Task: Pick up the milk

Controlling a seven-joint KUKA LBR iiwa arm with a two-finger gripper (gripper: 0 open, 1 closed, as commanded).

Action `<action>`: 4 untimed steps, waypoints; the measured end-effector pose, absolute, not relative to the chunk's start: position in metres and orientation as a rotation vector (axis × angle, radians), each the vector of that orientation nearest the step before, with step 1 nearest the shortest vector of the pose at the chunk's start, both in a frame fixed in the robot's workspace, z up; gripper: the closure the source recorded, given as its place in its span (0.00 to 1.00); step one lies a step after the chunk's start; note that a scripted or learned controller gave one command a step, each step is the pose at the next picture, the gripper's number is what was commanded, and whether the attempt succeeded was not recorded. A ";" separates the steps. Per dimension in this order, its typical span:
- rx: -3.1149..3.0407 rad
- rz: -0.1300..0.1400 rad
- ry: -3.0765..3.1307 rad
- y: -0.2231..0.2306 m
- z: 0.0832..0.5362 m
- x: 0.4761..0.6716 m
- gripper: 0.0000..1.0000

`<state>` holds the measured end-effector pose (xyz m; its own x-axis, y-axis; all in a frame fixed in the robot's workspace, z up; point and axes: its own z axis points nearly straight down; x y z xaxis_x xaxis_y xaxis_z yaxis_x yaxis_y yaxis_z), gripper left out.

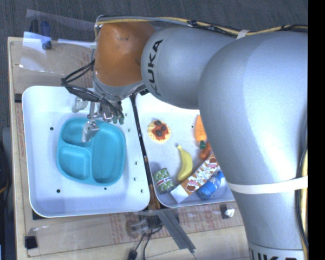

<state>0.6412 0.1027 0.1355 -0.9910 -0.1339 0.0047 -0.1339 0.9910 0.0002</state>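
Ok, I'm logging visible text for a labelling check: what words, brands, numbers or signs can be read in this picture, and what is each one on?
"KUKA" reads on the grey arm, on its casing beside the orange band.
"KUKA" shows again, partly cut off, on the arm's base at the bottom edge.
The milk carton has colourful print, too small and blurred to read.
The green can bears a pattern, also unreadable.

Wood bench (pixel 70 232) w/ two white bins (pixel 38 161) (pixel 176 202) side by side.
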 end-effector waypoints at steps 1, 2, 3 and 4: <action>1.010 -0.003 -2.977 0.180 0.122 0.657 0.00; 1.003 -0.003 -2.981 0.177 0.131 0.659 1.00; 0.635 0.001 -3.080 0.178 0.308 0.658 1.00; 0.635 0.001 -3.078 0.178 0.307 0.658 0.00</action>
<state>0.6577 0.1784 0.3069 -0.9184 -0.3957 -0.0013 -0.3957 0.9184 -0.0009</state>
